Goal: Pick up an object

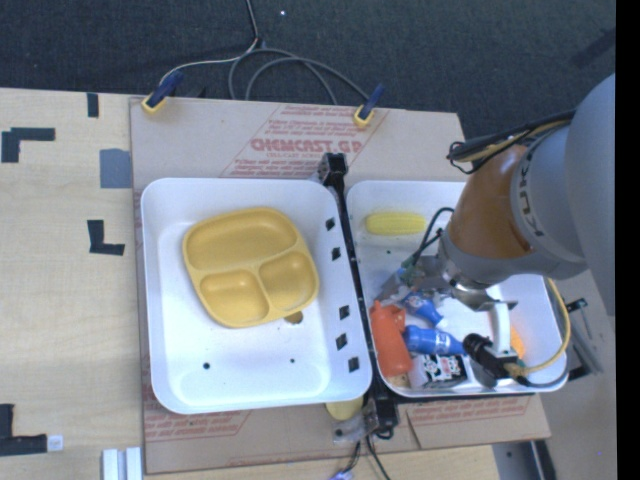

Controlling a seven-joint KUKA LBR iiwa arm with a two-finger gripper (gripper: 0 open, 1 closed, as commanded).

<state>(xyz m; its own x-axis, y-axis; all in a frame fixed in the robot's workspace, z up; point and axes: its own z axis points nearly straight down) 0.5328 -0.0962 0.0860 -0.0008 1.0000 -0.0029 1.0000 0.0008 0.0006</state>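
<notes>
My arm reaches in from the right over the right bin [455, 190], its orange band above the wrist. The gripper [420, 290] points down into a heap of small objects in that bin. Under and beside it lie an orange-red object [389, 336], a blue object [428, 339] and a black-and-white piece [442, 370]. A yellow corn cob [395, 224] rests alone near the bin's far wall. The wrist hides the fingers, so nothing can be seen between them.
The left bin [165, 338] holds a yellow divided plate [250, 265] lying flat. A black divider with clips [345, 268] runs between the bins. Both bins sit on a cardboard sheet [250, 133] with clamps and cables at its far edge.
</notes>
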